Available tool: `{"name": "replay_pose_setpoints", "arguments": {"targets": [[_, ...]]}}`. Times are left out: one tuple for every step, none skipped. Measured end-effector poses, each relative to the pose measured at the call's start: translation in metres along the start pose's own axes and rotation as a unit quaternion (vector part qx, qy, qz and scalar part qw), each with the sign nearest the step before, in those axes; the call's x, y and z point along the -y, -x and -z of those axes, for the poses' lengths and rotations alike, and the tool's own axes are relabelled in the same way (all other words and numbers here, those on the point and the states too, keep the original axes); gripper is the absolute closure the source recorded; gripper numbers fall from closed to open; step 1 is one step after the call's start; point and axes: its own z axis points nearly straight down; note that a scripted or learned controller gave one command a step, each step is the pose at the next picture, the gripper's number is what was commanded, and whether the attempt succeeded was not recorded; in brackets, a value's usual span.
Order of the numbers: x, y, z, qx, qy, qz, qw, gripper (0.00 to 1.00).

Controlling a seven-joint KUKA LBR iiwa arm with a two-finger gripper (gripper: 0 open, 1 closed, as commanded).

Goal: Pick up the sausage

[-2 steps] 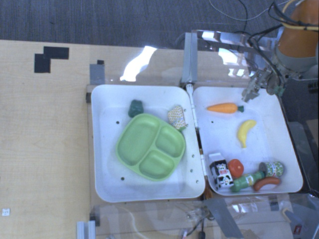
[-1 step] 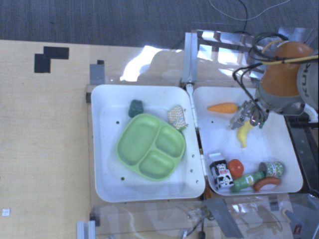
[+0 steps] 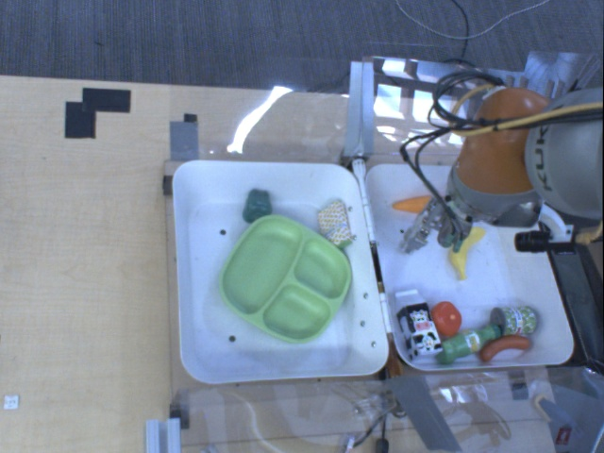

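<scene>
I see my metal claw (image 3: 422,234) hanging open and empty, far above the smooth, curved red sausage (image 3: 506,348) at lower right.

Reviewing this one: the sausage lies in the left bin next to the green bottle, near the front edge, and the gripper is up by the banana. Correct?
Not quite. The camera view shows the sausage in the right bin, not the left one. The rest holds: it lies next to the green bottle near the front edge, and the gripper is up by the banana.
</scene>
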Motion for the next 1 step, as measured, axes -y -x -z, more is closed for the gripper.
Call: {"name": "replay_pose_setpoints", "arguments": {"targets": [[0.0005, 0.0006, 0.0, 0.001, 0.0, 0.0, 1.0, 0.0]]}}
